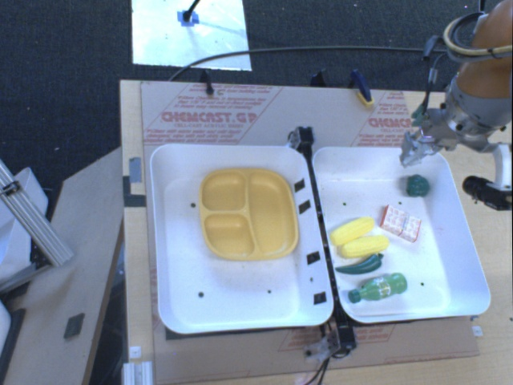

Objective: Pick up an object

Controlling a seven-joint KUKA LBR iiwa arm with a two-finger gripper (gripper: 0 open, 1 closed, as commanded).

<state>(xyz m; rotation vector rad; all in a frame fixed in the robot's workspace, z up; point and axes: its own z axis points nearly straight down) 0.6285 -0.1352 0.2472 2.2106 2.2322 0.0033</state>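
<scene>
Lying nearest in the right bin (469, 247), a green bottle (378, 286) looked light, stiff and slick, best pinched across its body. Farther back, the gripper (414, 152) hovered over the rim near a dark-green lump (417, 185); whether it was open, I could not tell.

One fixed camera, mounted above the bench (240, 111), looks down at a slant. Both white bins (184, 295) fit in frame at mid distance; the arm (481, 79) enters from the right.
</scene>
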